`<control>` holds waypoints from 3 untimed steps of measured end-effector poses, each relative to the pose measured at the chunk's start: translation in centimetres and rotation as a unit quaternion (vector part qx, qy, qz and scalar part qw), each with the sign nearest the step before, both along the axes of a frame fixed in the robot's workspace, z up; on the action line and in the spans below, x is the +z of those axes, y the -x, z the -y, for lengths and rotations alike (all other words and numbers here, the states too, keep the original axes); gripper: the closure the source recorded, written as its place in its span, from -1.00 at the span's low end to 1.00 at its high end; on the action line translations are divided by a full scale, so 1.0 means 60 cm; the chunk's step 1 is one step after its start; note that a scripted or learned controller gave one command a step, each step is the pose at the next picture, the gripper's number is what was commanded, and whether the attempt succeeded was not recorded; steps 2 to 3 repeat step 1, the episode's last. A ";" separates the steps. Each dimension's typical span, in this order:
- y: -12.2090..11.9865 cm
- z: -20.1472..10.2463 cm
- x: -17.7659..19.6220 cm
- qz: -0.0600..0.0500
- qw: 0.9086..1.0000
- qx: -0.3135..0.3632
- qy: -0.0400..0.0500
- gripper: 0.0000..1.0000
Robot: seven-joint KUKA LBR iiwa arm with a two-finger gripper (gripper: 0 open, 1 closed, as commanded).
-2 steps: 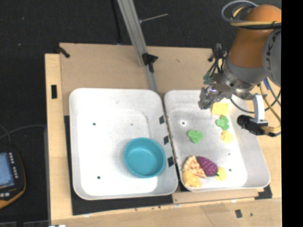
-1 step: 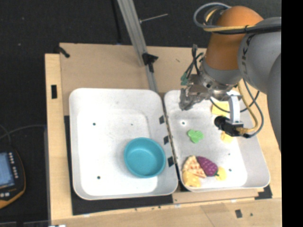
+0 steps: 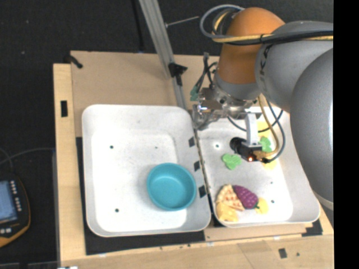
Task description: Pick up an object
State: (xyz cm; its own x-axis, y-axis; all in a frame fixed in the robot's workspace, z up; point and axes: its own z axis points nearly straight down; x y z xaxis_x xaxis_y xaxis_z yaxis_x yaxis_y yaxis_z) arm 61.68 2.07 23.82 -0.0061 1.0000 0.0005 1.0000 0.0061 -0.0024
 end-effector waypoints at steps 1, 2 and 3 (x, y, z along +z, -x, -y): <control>-0.003 -0.091 0.017 0.002 1.000 0.001 -0.001 1.00; -0.003 -0.091 0.017 0.002 1.000 0.001 -0.001 1.00; -0.003 -0.091 0.017 0.002 1.000 0.001 -0.001 1.00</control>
